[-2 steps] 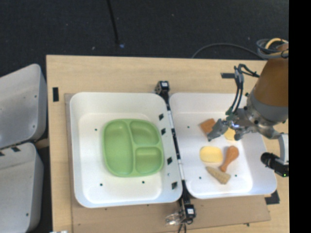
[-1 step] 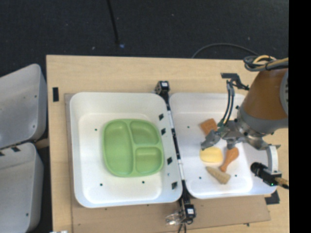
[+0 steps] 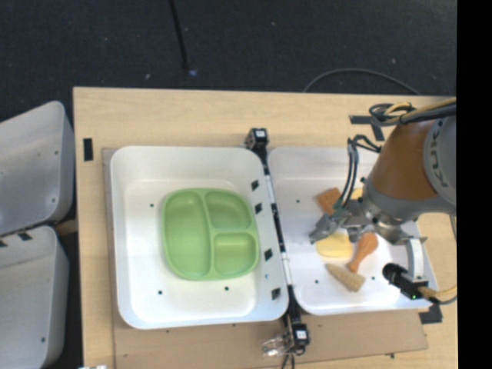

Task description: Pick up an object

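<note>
Bench (image 3: 192, 114) carries two white bins side by side. Left bin (image 3: 138, 167) holds a green divided plate (image 3: 209, 233), roughly centred, a bit toward the bin's right wall. Right bin (image 3: 300, 167) holds the food bits, all bunched mid-bin toward its right and near edges.

Arm (image 3: 411, 167) comes in over the right bin's right edge, w/ the claw (image 3: 338, 227) low over the pile; whether it's wide, narrow or holding smth — can't tell, wrist body blocks it.

Likely target, judging by position: yellow piece (image 3: 335, 247), lying just on the near side of the claw, nearly under it. Orange drumstick-like piece (image 3: 363, 250) touches its right side, long axis slanting toward the near edge. Tan wedge (image 3: 345, 276) sits nearer the near edge. Orange chunk (image 3: 329, 200) lies on the far side of the claw.

So a small shift toward the near edge looks needed, not a reach.
</note>
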Robot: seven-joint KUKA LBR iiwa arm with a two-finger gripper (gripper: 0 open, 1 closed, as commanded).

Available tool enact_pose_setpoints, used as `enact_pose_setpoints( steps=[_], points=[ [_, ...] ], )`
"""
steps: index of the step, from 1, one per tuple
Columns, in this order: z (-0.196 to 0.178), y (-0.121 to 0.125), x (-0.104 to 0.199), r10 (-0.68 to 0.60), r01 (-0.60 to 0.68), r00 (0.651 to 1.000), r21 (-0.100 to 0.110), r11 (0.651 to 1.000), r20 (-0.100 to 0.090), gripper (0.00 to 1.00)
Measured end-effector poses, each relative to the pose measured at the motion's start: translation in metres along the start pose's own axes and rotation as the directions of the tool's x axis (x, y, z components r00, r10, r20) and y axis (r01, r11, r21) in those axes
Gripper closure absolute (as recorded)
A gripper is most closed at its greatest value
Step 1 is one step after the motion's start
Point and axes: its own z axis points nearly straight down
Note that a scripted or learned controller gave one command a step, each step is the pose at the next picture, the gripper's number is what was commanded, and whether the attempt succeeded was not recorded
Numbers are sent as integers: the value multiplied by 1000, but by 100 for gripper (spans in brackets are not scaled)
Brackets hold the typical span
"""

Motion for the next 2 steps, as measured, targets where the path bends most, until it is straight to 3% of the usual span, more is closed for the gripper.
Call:
enact_pose_setpoints(
  steps=[1,2],
  points=[
    [32,2,-2,1,-1,1000,-9,1000,4,0],
    [18,5,-5,10,-9,1000,-20,1000,7,100]
  ],
)
